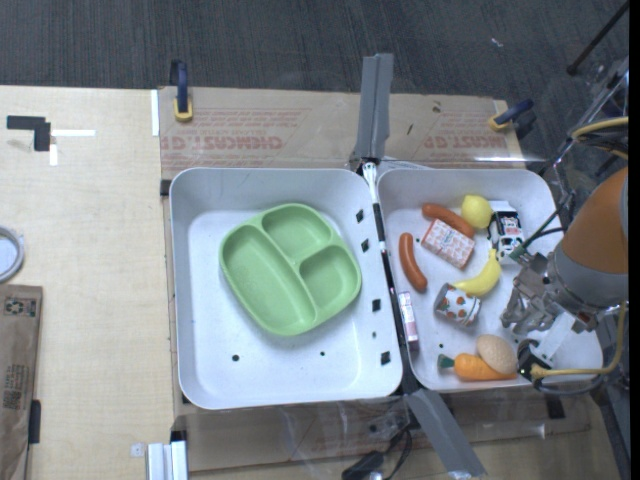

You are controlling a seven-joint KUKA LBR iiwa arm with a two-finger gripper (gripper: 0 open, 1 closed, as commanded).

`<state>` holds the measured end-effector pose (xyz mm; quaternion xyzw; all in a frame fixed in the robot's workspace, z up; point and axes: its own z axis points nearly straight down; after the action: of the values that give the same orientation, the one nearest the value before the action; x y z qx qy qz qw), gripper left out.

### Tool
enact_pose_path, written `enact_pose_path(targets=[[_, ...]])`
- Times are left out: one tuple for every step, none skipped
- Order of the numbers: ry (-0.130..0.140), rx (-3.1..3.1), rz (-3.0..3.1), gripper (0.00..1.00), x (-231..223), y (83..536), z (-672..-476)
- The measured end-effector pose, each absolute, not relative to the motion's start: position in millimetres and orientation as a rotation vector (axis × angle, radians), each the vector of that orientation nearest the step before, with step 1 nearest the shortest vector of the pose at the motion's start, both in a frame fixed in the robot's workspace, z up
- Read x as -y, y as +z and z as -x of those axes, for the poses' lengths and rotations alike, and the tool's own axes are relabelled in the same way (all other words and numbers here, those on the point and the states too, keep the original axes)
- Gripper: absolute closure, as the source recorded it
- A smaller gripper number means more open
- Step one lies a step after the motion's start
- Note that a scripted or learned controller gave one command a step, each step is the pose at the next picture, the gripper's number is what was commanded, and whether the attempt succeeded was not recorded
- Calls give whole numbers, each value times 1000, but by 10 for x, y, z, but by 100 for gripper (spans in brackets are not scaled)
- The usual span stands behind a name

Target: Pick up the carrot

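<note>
Carrot (476, 368) in right bin's (545, 193) near corner, beside beige egg-shaped item (496, 352), jaws (527, 313) just above — opening indiscernible

My bench (80, 258) carried two white bins: left bin (185, 298) mid-frame, right bin (425, 373) beside it; tape roll (8, 256) at left edge.
</note>
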<state>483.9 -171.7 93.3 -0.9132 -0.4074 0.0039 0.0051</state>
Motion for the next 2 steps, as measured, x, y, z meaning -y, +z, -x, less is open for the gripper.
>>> enact_pose_path(targets=[[15,767,3044,100,663,1876,-4778],[14,408,3118,100,453,2829,-4791]])
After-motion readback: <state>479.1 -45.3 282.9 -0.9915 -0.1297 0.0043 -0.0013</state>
